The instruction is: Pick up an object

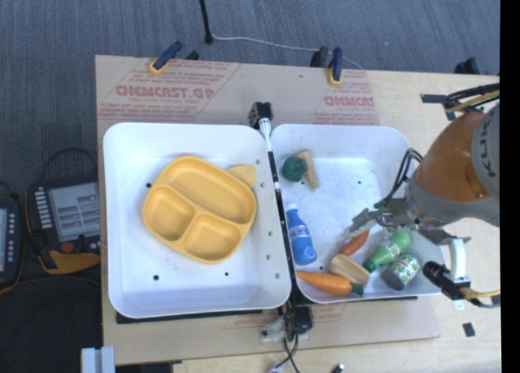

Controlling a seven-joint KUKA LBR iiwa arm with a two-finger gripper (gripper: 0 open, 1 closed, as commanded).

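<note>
Camera view gives us the gripper low over the right bin, near that bin's right edge, under the arm's orange band. We see its dark fingers spread wide apart, with nothing between them. Just below the fingertips lies a small orange carrot piece, and beside it, toward the bin's right front corner, a green bottle and a grey-green can. A tan bread-like piece sits at the front edge, touching a larger carrot that lies along the front rim. A blue bottle rests against the bin's left wall. Near the back left corner we see a dark green round toy beside a tan wedge. The left bin carries a yellow divided plate near its centre, with a yellow piece at the plate's back right edge.
</note>
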